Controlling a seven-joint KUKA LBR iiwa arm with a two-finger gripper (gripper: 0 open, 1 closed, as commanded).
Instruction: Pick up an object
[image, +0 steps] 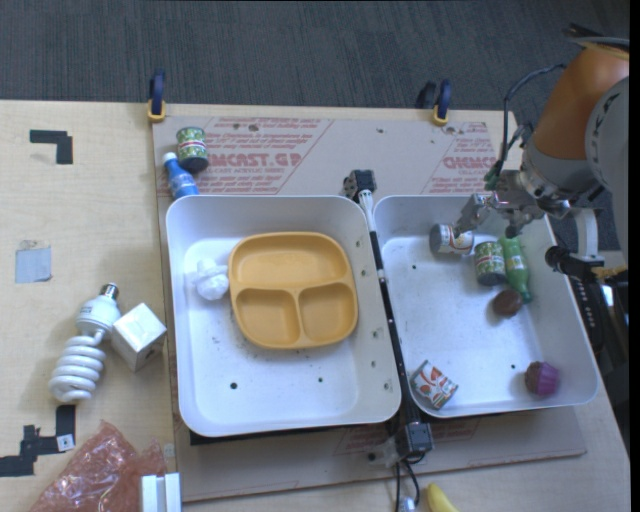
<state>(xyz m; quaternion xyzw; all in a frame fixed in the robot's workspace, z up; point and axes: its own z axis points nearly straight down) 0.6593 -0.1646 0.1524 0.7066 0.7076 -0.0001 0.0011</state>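
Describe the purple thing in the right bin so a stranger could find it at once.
Start at the right bin, the one without the yellow tray. Go to its near right corner, where a small round purple object lies alone by the wall. It is the only purple item; the brown lump lies further back near the green bottle, and the crumpled wrapper sits in the near left corner.

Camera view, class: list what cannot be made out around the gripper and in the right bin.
- Gripper: whether it is gripping the small grey item beside it; too small and cluttered.
- Green bottle and can: labels too small to read.
- Brown object: identity unclear, blurred.
- Arm: cut off by the right edge.
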